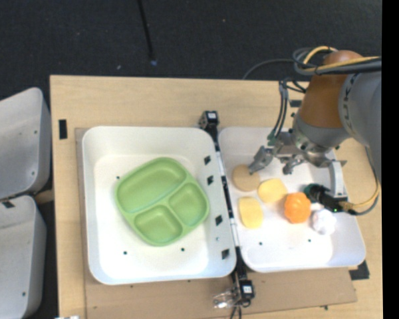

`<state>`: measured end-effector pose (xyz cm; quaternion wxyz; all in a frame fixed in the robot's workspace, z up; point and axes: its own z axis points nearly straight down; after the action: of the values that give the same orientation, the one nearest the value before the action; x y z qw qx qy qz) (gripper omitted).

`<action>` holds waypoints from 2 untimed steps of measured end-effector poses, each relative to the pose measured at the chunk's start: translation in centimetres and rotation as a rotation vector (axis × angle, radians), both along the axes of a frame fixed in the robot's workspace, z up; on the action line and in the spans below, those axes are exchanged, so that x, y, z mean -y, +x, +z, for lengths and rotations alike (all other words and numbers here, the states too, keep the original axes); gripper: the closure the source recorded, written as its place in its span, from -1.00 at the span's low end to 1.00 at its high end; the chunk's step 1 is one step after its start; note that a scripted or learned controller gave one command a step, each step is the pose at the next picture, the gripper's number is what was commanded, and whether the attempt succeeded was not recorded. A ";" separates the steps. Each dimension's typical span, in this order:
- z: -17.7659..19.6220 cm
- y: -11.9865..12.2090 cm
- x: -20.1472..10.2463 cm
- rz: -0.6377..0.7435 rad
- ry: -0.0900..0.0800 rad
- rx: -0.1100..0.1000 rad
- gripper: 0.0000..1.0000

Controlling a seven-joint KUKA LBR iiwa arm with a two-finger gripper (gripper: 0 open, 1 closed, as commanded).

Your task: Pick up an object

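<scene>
In the right bin (286, 254) lie a tan round disc (243, 177), a yellow piece (271, 191), a second yellow piece (251, 212), an orange ball (296, 207) and a small white lump (322, 222). My gripper (275, 162) hangs over the bin's far half, just behind the yellow piece and to the right of the tan disc. It is open, its fingers (260, 160) spread apart with nothing between them.
The left bin (100, 244) holds a green divided plate (161, 200). A black-clipped divider (221, 191) runs between the two bins. The wooden bench (146, 98) shows around the bins, with white chairs at the far left.
</scene>
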<state>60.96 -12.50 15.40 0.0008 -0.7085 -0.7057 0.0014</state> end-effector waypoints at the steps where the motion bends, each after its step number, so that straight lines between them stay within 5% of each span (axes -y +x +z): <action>1: 1.4 0.1 0.2 -0.004 -0.001 0.007 1.00; 2: 7.3 1.2 0.5 0.008 -0.001 0.011 1.00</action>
<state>62.15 -13.03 22.71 -0.0036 -0.7056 -0.7086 -0.0020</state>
